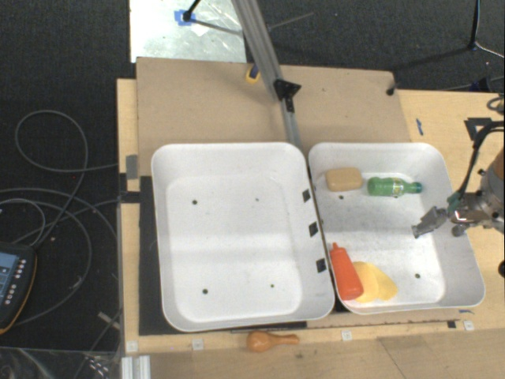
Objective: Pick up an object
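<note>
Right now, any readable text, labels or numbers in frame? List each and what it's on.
None readable.
Green bottle: label too blurred to read.
Orange bottle: no legible print.
Pendant at the left edge: lit screen, characters too small to read.
Blue tape on the floor: no writing to make out.
</note>
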Controlling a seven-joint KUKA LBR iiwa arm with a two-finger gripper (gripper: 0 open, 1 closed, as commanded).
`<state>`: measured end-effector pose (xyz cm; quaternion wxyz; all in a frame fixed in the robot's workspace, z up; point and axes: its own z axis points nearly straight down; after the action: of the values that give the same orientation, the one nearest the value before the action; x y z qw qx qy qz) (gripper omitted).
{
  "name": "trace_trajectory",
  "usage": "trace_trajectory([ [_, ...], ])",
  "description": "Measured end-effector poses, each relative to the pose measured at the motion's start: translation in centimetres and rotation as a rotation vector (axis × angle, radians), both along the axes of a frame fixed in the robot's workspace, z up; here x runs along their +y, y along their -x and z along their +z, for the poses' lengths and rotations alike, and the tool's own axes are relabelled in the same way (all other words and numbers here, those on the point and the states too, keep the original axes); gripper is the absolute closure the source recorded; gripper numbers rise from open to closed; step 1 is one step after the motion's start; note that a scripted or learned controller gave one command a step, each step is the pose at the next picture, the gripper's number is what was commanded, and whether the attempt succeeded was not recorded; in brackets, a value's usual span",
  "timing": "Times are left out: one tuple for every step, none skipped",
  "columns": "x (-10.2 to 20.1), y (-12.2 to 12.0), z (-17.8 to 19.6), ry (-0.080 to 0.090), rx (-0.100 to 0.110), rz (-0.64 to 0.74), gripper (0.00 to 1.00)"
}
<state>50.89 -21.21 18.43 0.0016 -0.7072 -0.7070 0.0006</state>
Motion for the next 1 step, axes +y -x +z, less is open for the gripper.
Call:
trace_trajectory([
  [0.58, 0.13, -4.33, 0.0, 0.0, 0.001, 0.0],
])
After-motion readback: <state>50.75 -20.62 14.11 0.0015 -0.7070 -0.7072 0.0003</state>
